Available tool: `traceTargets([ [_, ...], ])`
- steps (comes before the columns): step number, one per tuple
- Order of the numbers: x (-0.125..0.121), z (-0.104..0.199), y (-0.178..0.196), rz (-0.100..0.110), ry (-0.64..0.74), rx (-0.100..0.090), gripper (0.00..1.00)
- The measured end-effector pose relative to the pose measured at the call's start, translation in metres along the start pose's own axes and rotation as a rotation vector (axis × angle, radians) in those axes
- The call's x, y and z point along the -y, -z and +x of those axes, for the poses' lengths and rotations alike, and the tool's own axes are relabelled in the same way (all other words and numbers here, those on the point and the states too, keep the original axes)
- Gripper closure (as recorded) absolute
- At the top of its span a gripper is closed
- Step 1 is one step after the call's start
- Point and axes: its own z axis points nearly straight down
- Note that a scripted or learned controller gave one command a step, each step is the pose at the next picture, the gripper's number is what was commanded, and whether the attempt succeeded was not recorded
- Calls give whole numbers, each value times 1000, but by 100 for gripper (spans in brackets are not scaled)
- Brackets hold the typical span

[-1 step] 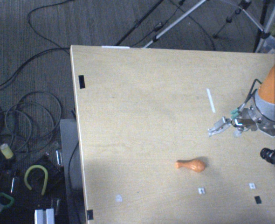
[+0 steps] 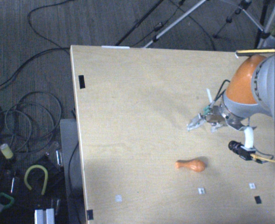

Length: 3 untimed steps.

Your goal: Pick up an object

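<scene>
An orange, pear-shaped object (image 2: 191, 164) lies on its side on the beige board (image 2: 137, 125), toward the lower right. My gripper (image 2: 196, 122) hangs over the board above and slightly right of that object, clearly apart from it, pointing left. The grey arm with its orange band (image 2: 244, 85) comes in from the right edge. Nothing shows in the gripper.
Small white tags (image 2: 201, 190) (image 2: 252, 186) and a black tag (image 2: 257, 199) lie near the board's lower right. Black tape marks (image 2: 81, 81) (image 2: 90, 214) sit along the left edge. Cables and tools (image 2: 30, 125) cover the floor to the left; tripod legs (image 2: 198, 3) stand behind.
</scene>
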Motion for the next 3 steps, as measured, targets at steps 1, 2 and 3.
traceTargets([
  [1,-30,19,1,-3,41,-2,0],
  [2,-65,55,1,-2,73,-1,0],
  [3,-78,-15,22,-4,104,3,0],
])
